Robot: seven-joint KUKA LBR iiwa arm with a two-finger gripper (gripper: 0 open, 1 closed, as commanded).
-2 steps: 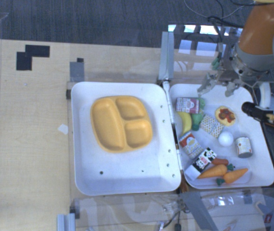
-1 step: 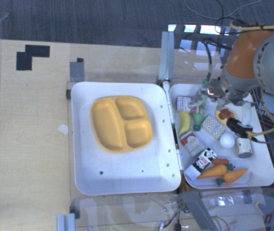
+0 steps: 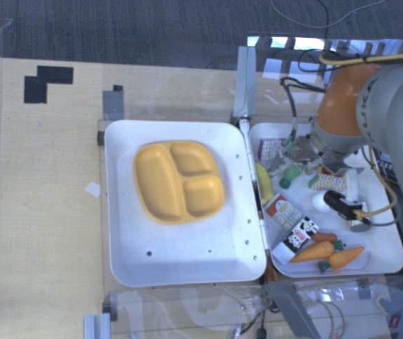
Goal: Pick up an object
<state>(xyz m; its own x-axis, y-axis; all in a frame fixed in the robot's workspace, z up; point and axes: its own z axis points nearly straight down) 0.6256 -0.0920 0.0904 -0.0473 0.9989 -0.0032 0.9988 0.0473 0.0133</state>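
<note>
two white bins [image 3: 124,210] — one yellow divided plate [image 3: 179,181], two carrots [image 3: 313,251], one banana [image 3: 264,182].

Two bins sit side by side on the worktop [image 3: 39,189]. The left bin [image 3: 187,260] holds a divided tray [image 3: 179,180] toward its back. The right bin [image 3: 389,256] is crowded: two carrots [image 3: 329,253] at the front, small cartons [image 3: 290,221] behind them, a banana [image 3: 264,182] along its left wall.

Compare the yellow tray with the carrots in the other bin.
The tray is pale yellow; the carrots are orange with green tops. The tray is broad, with three compartments; the carrots are small and tapered. The tray lies alone in the left bin; the carrots lie among other items in the right bin. Both lie flat.
</note>
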